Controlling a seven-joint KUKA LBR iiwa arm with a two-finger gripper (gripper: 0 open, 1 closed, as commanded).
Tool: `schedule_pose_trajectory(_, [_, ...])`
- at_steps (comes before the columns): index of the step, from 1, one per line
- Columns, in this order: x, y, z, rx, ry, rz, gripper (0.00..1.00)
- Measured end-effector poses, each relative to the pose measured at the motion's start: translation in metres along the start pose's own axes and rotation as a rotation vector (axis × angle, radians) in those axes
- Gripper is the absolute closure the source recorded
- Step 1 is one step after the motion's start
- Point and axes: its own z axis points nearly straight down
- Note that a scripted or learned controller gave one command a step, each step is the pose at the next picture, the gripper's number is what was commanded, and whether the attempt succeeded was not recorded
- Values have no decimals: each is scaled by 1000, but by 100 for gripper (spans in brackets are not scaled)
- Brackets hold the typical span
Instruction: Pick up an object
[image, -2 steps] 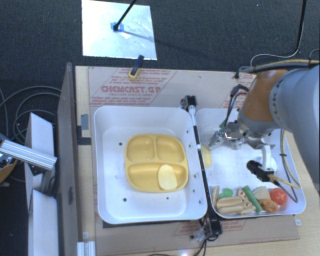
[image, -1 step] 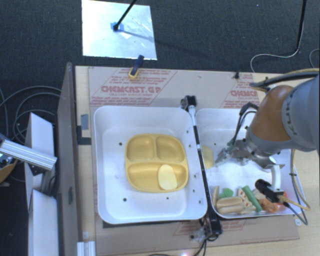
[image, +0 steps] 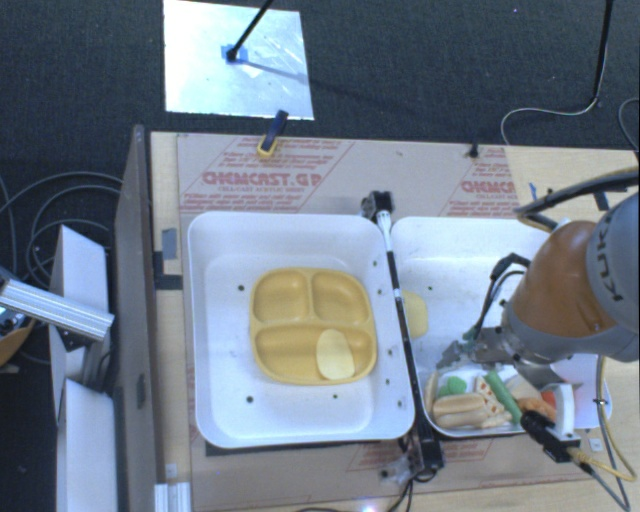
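Pale yellow oval piece (image: 335, 355) — possibly soft, lying in tray (image: 270, 300)

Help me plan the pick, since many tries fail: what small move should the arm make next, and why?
Probably a short descent toward the small tray of toy food in the right bin. The gripper sits just above the tray's upper edge, beside the green piece, and nothing is seen held yet.

Arm (image: 575, 290) perhaps hides right bin's (image: 450, 260) far side.
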Motion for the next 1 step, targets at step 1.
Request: schedule_pose_trajectory(1, [-44, 30, 0, -7, -4, -1, 0])
